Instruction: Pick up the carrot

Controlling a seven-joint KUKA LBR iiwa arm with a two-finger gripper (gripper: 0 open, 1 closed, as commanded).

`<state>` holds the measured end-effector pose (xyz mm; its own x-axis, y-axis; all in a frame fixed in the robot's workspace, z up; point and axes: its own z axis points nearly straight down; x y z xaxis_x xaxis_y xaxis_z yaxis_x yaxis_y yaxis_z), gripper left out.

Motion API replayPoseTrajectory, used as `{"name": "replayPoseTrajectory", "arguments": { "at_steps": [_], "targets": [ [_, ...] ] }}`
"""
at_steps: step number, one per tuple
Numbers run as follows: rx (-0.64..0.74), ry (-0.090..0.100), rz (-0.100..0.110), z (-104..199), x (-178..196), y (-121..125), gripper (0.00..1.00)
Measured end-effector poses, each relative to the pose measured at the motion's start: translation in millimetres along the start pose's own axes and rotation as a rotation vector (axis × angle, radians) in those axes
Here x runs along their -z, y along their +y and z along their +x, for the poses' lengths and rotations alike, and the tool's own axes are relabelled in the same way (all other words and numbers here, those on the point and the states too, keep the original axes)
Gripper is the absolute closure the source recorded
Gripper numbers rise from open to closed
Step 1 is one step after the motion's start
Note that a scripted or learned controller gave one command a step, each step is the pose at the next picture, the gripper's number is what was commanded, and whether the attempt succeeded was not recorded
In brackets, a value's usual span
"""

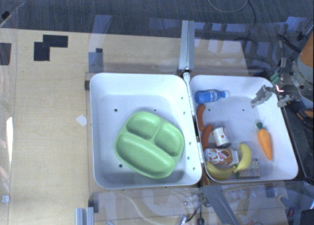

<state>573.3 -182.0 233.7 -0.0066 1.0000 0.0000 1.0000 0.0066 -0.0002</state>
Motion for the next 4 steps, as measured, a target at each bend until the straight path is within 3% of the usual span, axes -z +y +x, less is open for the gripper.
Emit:
{"name": "replayPoseTrajectory", "arguments": {
  "at_steps": [1, 2, 3, 4],
  "targets": [
    [-0.002, 0.001, 0.0, -5.5, -130.5, -37.0, 0.0],
    [-0.149, 0.017, -0.013, -9.8, -136.1, -76.1, 0.0],
    [0.454, -0.003, -0.006, -19.7, -109.8, -83.7, 0.0],
    [0.66, -0.006, -0.012, -23.4, -145.0, -81.1, 0.0]
  ]
}}
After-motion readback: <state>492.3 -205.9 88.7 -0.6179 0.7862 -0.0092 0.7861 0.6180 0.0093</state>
